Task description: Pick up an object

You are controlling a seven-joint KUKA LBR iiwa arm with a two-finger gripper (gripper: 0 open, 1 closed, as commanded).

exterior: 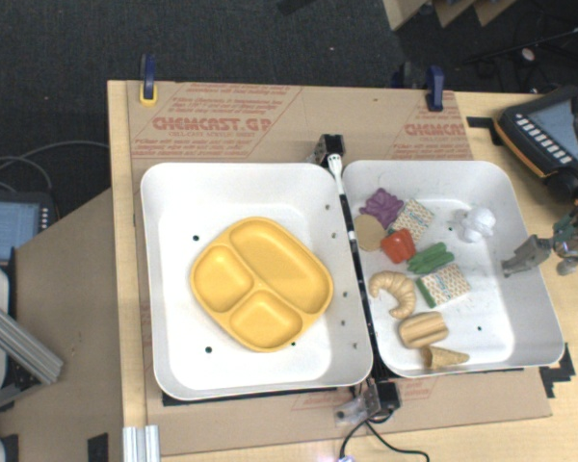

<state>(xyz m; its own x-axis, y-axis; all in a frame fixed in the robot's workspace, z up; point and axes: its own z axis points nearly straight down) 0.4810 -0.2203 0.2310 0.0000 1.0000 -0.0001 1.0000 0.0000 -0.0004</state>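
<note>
Grey pincer point(528, 255), over right bin point(520, 349)

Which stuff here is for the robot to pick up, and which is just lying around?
For picking, in the right bin:
purple grapes
red pepper
green pepper
croissant
bread roll
white toy

Just lying about:
yellow divided plate in the left bin
blue clamps
handheld controller

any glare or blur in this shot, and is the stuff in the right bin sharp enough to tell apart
Camera view: lighting is even and soft, with faint shadows under the yellow tray and the toys; the white bins are bright but not blown out. The croissant, red piece and purple piece read clearly; the white object nearly blends into the bin, and the gripper at the right looks soft.
</note>
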